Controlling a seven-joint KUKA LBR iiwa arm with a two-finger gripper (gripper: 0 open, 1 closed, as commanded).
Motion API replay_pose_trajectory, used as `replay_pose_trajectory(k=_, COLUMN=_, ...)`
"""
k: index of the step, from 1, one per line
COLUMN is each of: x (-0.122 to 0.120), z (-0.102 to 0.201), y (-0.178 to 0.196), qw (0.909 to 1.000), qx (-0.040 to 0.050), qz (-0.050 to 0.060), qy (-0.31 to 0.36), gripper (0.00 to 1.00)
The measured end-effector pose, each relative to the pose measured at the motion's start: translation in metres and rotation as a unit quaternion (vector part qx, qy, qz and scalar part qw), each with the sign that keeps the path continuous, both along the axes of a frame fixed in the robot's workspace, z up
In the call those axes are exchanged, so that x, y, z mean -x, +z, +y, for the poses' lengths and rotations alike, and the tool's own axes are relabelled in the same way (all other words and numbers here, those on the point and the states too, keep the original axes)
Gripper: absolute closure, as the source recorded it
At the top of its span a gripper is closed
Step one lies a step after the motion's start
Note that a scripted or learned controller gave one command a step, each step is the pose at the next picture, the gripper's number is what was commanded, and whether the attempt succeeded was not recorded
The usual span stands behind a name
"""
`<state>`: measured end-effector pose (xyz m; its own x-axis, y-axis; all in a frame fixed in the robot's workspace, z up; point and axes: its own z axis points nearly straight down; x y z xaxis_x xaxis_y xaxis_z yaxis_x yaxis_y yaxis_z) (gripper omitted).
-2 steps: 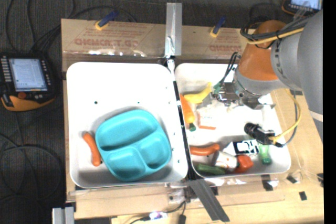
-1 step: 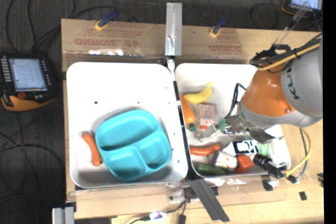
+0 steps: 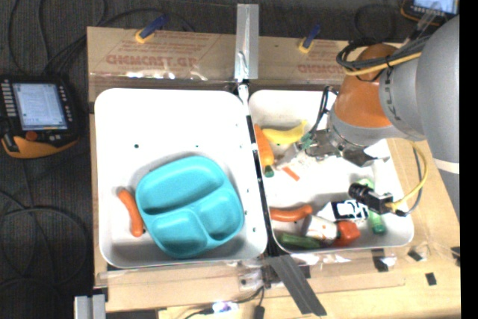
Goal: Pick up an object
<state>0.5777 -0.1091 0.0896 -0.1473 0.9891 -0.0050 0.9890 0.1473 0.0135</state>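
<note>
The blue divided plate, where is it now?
The blue divided plate lies in the left bin, toward its front, with an orange sausage beside its left edge.

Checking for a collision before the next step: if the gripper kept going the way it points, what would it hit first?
The gripper points left and downward in the right bin. It would probably meet the yellow banana first; depth is unclear.

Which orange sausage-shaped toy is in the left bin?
The orange sausage beside the blue divided plate. The other two, one upright by the divider, one lower down, lie in the right bin.
</note>
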Motion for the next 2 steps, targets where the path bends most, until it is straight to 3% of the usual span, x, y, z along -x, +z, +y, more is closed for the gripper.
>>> replay_pose_trajectory(k=1, x=0.000, z=0.000, y=0.009, qw=1.0000, qx=-0.0011, qz=0.001, qy=0.000, gripper=1.00)
replay_pose_trajectory(k=2, x=0.004, z=0.058, y=0.093, qw=0.9985, qx=-0.0014, qz=0.008, qy=0.055, gripper=1.00)
